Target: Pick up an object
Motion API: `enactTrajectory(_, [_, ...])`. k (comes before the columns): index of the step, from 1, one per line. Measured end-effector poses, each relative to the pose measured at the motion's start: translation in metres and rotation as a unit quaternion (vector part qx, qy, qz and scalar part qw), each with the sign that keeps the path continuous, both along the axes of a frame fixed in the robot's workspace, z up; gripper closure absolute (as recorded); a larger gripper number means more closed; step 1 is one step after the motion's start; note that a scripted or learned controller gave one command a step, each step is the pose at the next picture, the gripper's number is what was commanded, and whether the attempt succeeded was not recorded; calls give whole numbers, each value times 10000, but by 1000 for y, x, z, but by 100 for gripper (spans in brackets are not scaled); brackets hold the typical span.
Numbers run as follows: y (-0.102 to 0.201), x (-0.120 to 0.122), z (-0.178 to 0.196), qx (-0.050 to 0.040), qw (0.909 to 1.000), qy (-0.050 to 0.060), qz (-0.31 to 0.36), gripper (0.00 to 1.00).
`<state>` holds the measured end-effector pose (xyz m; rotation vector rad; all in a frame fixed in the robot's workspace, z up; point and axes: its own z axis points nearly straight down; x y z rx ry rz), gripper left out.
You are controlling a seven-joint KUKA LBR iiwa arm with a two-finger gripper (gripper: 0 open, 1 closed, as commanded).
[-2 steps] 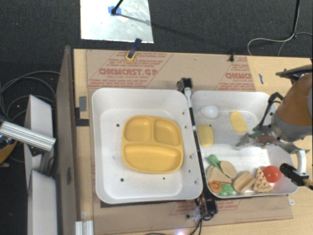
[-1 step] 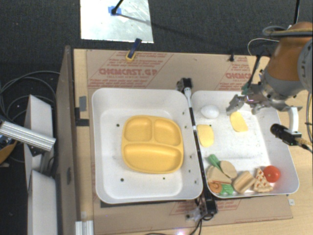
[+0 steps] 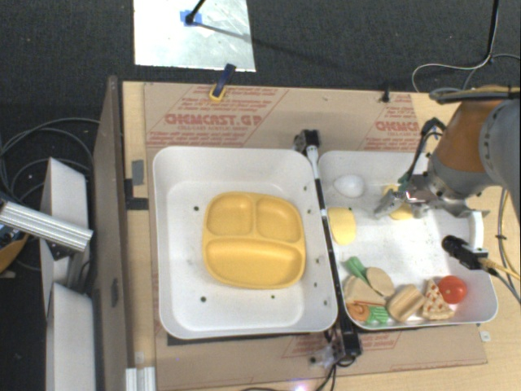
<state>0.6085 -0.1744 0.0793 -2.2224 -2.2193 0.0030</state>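
Camera view: I'm seeing my gripper (image 3: 396, 204) hovering over the yellow piece (image 3: 401, 213) in the right bin (image 3: 488, 304); jaw state I cannot tell.

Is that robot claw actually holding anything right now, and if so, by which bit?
It cannot be told. The gripper sits low in the right bin, right at a small yellow object, but the picture is too small to show a grip.

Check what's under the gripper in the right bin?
A small yellow piece lies on the right bin floor right at the gripper. The arm covers the bin's far right corner, so nothing there is readable.
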Motion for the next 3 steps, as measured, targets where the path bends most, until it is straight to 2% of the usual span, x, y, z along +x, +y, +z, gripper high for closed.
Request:
enactTrajectory(1, [-33,-69,5,1,10000,11,-16,0])
enactTrajectory(2, [14,19,7,-2,10000,-59,61,0])
enactTrajectory(3, [-32,35,67,-16,10000,-52,10,0])
